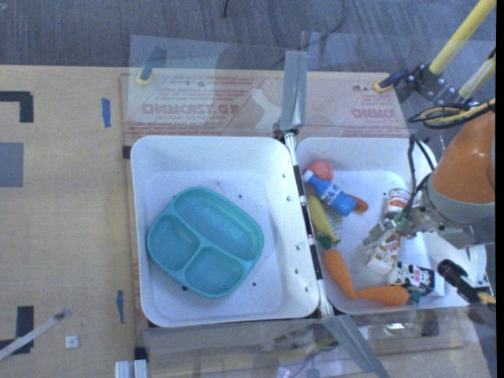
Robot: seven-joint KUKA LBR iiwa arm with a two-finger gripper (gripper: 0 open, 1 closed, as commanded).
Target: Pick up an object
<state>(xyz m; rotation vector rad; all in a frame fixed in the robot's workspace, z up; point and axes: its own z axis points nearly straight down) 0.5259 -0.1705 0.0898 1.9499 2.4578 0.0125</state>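
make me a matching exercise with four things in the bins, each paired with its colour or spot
Things:
1. divided plate
2. bottle
3. banana
4. carrot

Descriptions:
A. yellow, along the right bin's left wall
B. teal, in the left bin
C. orange, near the right bin's front edge
D. blue, white cap, right bin

Pairs: 1-B, 2-D, 3-A, 4-C

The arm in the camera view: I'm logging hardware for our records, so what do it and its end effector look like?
The arm is a rounded grey body with a broad orange band above the wrist. Black cables loop beside it. The end effector is a small metallic, silver-grey assembly at its tip, over the right bin; finer markings are too small to read.
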